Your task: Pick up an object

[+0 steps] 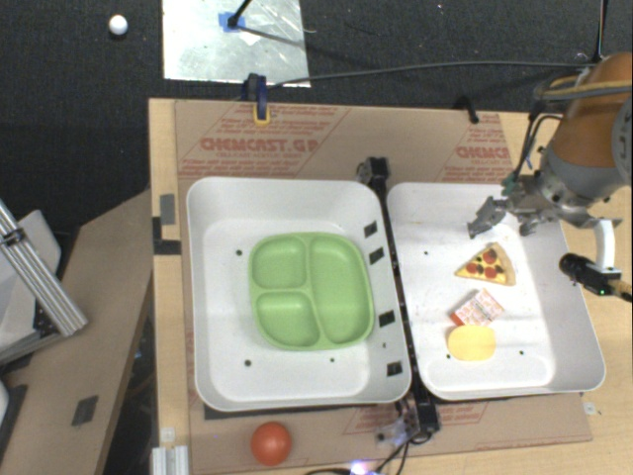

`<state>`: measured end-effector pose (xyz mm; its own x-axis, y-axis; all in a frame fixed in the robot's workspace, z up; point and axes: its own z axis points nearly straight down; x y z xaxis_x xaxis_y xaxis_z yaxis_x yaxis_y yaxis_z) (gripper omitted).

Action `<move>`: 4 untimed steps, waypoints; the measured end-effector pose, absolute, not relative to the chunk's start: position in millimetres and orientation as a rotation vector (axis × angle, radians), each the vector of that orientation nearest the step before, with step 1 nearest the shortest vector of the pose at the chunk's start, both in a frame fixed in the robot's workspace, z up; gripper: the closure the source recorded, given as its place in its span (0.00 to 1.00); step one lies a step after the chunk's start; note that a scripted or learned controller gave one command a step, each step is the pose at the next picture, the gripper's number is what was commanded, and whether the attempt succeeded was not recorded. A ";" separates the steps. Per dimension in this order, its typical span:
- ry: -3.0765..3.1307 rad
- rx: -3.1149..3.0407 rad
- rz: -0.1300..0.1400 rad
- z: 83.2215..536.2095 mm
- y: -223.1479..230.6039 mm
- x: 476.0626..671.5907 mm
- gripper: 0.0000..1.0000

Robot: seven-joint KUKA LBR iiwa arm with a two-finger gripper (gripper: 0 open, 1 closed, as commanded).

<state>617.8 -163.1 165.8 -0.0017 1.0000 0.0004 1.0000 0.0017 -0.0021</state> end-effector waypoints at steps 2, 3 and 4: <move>-2.227 -2.222 -0.004 136.8 -165.7 616.6 1.00; -2.231 -2.221 -0.006 192.0 -165.1 628.7 1.00; -2.232 -2.220 -0.006 241.6 -165.4 630.4 1.00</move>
